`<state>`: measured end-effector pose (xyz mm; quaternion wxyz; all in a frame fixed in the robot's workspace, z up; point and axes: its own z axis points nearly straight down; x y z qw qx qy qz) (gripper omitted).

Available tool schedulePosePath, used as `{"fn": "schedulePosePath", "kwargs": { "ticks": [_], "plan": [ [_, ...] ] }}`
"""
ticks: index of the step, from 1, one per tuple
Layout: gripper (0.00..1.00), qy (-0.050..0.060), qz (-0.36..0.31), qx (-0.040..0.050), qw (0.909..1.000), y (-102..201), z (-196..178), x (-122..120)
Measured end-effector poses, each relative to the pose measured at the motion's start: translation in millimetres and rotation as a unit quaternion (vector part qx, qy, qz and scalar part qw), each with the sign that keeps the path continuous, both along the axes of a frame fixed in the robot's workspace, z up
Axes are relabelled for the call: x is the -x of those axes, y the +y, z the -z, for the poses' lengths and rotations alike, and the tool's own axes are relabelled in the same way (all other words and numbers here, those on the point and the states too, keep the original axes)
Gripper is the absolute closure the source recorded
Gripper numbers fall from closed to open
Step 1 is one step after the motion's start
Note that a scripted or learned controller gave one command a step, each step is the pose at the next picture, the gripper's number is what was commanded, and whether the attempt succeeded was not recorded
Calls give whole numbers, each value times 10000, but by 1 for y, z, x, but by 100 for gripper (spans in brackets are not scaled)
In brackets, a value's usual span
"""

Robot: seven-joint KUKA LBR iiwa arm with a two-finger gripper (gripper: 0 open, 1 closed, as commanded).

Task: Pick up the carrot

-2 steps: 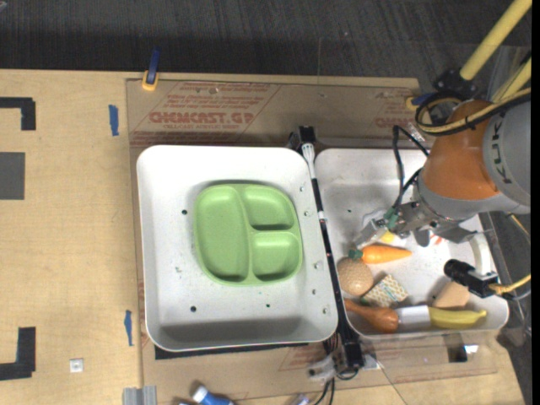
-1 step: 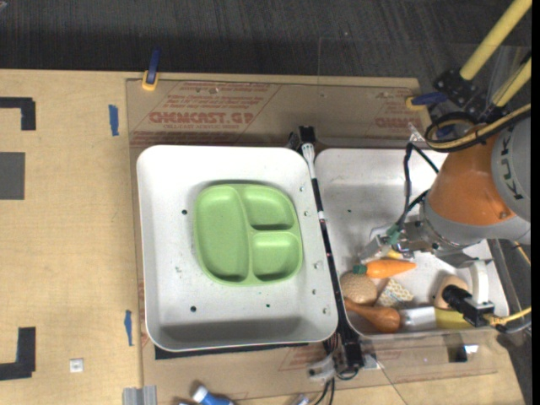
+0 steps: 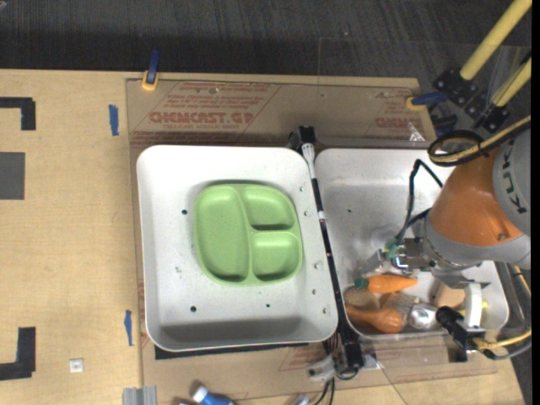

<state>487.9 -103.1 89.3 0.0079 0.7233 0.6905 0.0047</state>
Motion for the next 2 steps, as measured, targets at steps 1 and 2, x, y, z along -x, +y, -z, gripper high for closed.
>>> {"fn": "schedulePosePath", "kwargs": {
  "ticks": [1,2],
  "plan": [
    [100,-42,20,47,10000,-4,-12,-2],
    [100,10,-1745,32,9847,-2,-2,3]
  ]
}}
